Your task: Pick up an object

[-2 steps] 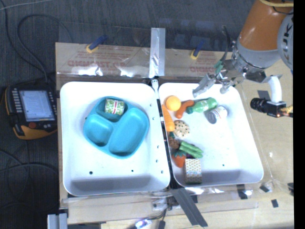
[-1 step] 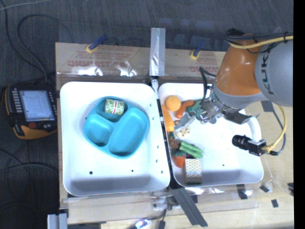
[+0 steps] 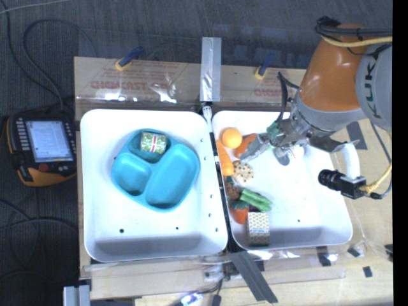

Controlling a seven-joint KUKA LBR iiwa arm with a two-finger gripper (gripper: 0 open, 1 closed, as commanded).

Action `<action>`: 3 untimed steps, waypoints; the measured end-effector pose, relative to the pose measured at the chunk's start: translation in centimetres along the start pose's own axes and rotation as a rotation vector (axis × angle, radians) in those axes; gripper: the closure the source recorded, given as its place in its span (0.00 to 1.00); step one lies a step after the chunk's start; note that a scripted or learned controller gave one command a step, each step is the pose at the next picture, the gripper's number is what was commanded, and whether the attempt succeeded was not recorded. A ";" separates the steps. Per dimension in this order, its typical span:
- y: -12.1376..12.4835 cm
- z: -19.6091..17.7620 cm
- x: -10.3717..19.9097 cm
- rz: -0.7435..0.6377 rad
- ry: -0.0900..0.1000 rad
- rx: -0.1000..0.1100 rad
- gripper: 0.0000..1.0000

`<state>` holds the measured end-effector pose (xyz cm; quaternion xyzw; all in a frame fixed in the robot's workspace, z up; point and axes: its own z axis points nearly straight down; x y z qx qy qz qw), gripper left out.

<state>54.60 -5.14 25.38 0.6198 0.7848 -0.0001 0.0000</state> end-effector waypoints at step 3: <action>-7.2 15.4 -5.8 -0.004 -0.003 -0.013 1.00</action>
